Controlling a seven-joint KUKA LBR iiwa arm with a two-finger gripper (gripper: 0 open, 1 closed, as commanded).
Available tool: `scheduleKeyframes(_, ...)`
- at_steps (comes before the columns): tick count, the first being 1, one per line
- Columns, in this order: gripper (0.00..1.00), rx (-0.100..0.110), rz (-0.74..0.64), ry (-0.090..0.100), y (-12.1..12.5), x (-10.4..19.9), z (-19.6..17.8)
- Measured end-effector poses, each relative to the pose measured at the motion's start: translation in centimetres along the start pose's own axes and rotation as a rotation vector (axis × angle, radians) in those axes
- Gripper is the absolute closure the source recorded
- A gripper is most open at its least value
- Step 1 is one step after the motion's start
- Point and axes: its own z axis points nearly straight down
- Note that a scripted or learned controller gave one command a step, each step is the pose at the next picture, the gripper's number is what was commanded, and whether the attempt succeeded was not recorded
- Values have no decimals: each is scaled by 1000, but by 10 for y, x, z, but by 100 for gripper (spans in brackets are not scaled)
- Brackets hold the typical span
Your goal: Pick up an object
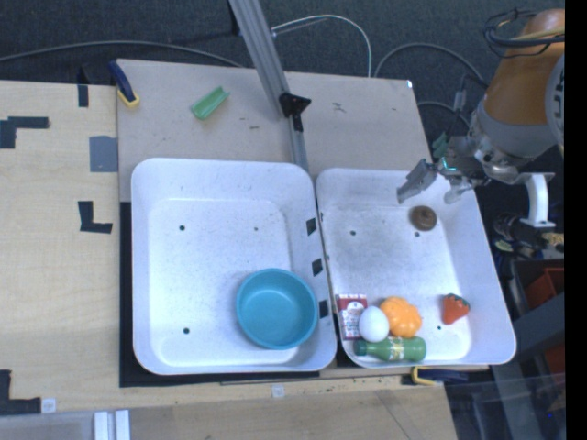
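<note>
On the bare board at the far left of the bench lies a green block, well apart from everything else. The left bin carries a blue bowl in its near right corner. Across the divide, the right bin has its things crowded along the near edge: a small red carton, a white egg touching it, an orange fruit-shaped toy just beside the egg, a green bottle lying flat in front of them, and a red strawberry-like piece a little apart to the right. Farther back sits a small brown round object on its own.

The gripper hangs over the far side of that bin, just beyond the brown piece, its two fingers spread apart and holding nothing.

My worry is that the brown piece looks low and flat, so the fingers may close over it or nudge it aside. Going for the near cluster instead risks catching two things at once, since they touch.

The carton has printing on it, but it is too small to read.
</note>
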Motion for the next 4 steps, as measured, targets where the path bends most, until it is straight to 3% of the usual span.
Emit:
scheduleKeyframes(1, 0, 0, 0, 0, 0, 0, 0)
scheduleKeyframes(4, 0, 6, 1, 0, 0, -9, 149)
